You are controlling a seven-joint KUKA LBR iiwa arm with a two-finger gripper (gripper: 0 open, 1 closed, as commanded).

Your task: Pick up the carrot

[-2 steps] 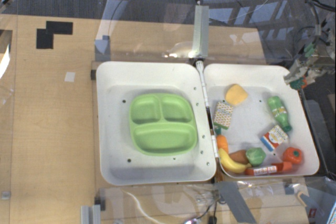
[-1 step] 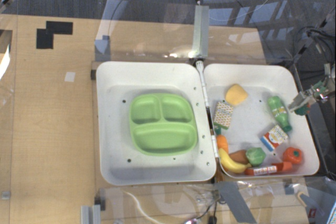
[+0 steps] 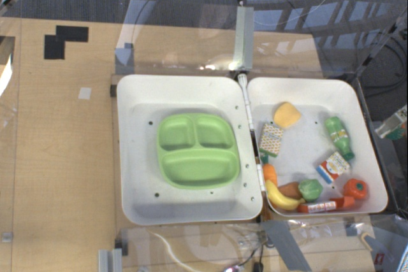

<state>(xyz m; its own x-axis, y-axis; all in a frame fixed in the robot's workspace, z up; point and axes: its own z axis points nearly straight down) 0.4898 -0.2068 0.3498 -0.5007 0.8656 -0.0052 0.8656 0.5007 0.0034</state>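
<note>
**Q:** Item: carrot (image 3: 270, 174). Where is it logged?

**A:** In the right bin (image 3: 306, 89), pressed to its left wall and touching the banana (image 3: 282, 198). It appears loosely strewn, not arranged.

**Q:** Edges and room?

**A:** The wall side is judged tight. A patterned carton (image 3: 271, 139) lies just beyond. Bare floor is left toward the bin's middle.

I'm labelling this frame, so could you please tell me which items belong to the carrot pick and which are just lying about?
Job:
carrot

Lying about:
banana
green bottle
yellow block
tomato
green tray
</note>
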